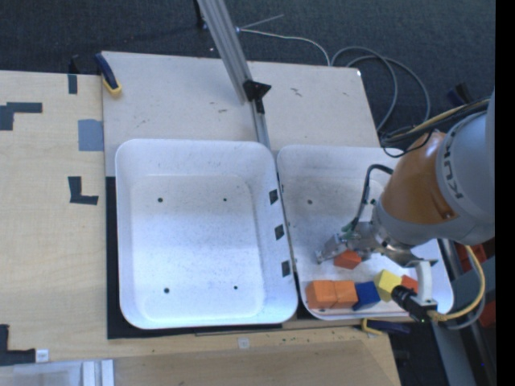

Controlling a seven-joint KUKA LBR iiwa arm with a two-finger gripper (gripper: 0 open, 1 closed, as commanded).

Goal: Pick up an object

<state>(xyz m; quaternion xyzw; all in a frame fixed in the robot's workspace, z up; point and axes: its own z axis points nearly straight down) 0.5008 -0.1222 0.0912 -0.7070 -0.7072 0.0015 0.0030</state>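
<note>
Gripper [338, 248] is hanging low in the right bin [322, 171], jaws state unclear. Small orange-red block [348, 259] is sitting just beneath; orange block [333, 293], blue block [366, 294], yellow block [390, 282] are lying near the front wall.

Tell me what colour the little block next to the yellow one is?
Blue: the small blue block, seen in the camera view.

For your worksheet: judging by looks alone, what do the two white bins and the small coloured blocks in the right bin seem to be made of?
Two shallow white bins: probably moulded plastic, matt, with rounded corners, finely speckled. Small coloured blocks: solid orange, blue and yellow with flat faces, possibly painted wood or plastic; too small to tell.
</note>
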